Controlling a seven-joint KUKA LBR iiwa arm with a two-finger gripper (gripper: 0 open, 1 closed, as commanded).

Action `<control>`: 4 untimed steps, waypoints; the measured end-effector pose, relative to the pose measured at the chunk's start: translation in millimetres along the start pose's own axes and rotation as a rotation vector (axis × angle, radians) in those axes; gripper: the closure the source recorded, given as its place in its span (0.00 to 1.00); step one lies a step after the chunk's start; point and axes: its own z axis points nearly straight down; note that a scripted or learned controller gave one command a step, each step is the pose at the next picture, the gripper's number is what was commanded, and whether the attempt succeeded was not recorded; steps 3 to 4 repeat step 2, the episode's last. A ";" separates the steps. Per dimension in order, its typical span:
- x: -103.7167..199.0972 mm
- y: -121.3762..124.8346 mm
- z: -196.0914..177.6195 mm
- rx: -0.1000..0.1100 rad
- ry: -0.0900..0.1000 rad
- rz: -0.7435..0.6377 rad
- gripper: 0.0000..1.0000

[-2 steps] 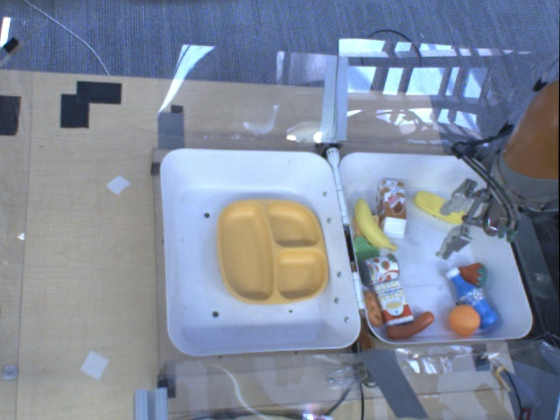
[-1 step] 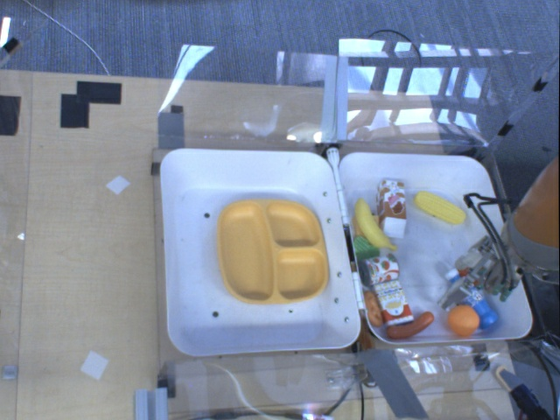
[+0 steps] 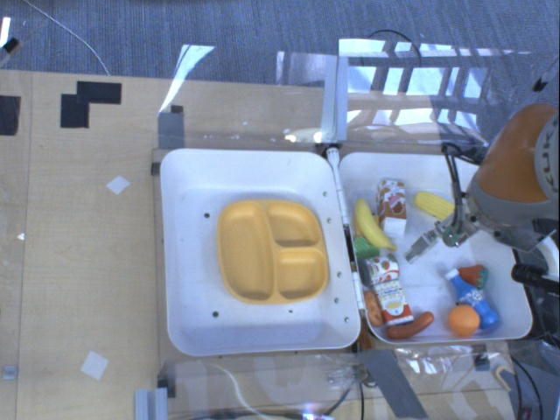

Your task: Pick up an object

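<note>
The grey arm (image 3: pixel 516 178) reaches in over the right bin (image 3: pixel 516 326), its orange band sitting above that bin's far right part, the wrist angled downward and toward the bin's middle. The pincer (image 3: pixel 422 245) hangs over bare white floor near the bin's centre, its two thin fingers (image 3: pixel 413 250) spread apart and closed on nothing.

Taking the right bin as the landmark: a banana (image 3: pixel 371 226) lies along its left wall, with a small brown-and-white carton (image 3: pixel 391 201) just beside it toward the far side. A corn cob (image 3: pixel 434 204) lies in the far middle, close to the arm's wrist. Below the banana sits a green piece (image 3: pixel 365 248), and a red-and-white juice carton (image 3: pixel 388 289) lies lengthwise toward the near-left corner. A sausage (image 3: pixel 410 325) rests against the near wall. In the near-right part are a blue bottle (image 3: pixel 472 300), an orange (image 3: pixel 464 320) touching it, and a small red-orange item (image 3: pixel 473 275) whose kind I cannot tell.

The left bin (image 3: pixel 192 322), on the tabletop (image 3: pixel 79 261) directly beside the right bin, holds a yellow divided plate (image 3: pixel 271 250) at its centre.
</note>
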 end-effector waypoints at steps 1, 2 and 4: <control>-74.6 22.5 -31.5 -0.001 -0.005 0.186 0.00; -31.0 62.7 -0.4 -0.018 -0.025 0.296 0.00; -31.0 62.7 -0.4 -0.018 -0.025 0.296 0.00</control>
